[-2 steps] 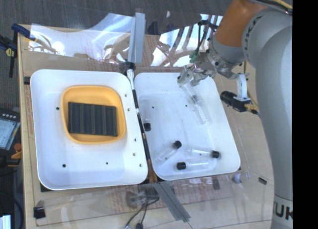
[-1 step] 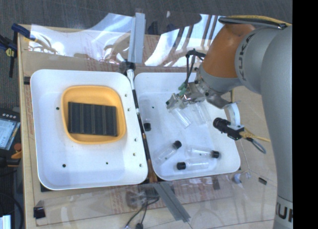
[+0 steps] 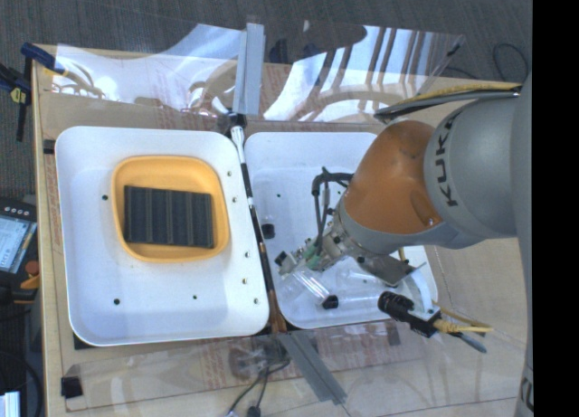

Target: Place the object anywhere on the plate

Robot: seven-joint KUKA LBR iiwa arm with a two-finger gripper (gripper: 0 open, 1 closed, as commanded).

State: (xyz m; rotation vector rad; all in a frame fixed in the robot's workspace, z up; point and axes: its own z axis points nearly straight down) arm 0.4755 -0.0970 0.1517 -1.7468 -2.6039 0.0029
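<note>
The arm reaches low into the right bin, far right of the yellow plate; grip unclear.

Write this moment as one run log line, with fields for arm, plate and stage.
arm: gripper low in right bin | plate: yellow plate in left bin, dark ridged insert | stage: placing not yet done

A yellow plate with a dark ribbed center sits in the left bin. The arm reaches low into the right bin, end effector near small clutter.
</note>
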